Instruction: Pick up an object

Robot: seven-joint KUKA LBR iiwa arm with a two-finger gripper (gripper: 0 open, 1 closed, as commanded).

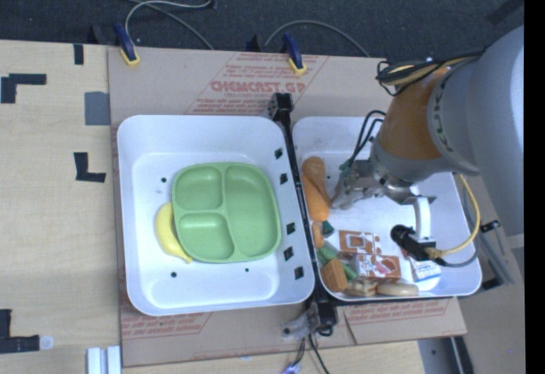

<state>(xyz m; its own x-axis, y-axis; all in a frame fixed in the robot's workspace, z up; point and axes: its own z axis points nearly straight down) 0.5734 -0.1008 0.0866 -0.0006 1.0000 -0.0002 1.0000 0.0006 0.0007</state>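
Carrot point(314, 187) lies in the right bin point(464, 283), along its left wall, just beside the divider between the two bins. Its long axis runs roughly up and down the view, tilted slightly, the narrower end toward the top and the broader end toward the clutter of small items point(362, 261) near the bin's front. The gripper point(347, 191) hangs low just right of the carrot, apparently over bare bin floor; whether it is parted or closed cannot be told, and nothing is seen in its grasp. Judged step: approach, with no grasp yet made. The next move appears to call for a short shift left and closing across the carrot's narrow width. The left bin point(136, 279) holds a green plate point(226, 212) and a banana point(167, 232).
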